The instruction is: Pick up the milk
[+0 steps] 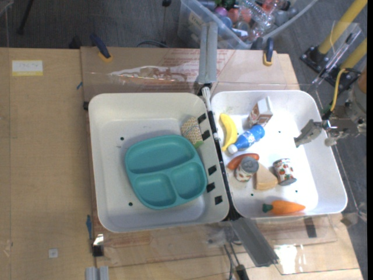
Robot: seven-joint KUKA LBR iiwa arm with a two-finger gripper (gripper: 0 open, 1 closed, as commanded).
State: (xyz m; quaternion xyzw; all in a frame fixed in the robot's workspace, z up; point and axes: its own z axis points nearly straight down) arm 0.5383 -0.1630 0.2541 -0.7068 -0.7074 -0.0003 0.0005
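— Where's the milk?
— The milk carton (260,113) stands at the right bin's (326,174) far side, beside a banana (227,130).
— And the pincer (307,134)?
— Over that bin's right rim, empty; whether it's apart, I can't tell.

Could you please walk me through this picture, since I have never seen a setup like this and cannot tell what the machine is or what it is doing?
One camera fixed above a bench looks down at a slant on two shallow white bins. The left bin holds a teal divided tray and a small speckled item at its right wall. The right bin holds toy groceries: a small milk carton, a banana, a blue bottle, a can, a wedge of cheese, a cup and a carrot. The machine is a robot arm reaching in from the right; its claw hangs over the right bin's right side, well apart from the milk carton it is meant to pick up. It holds nothing.
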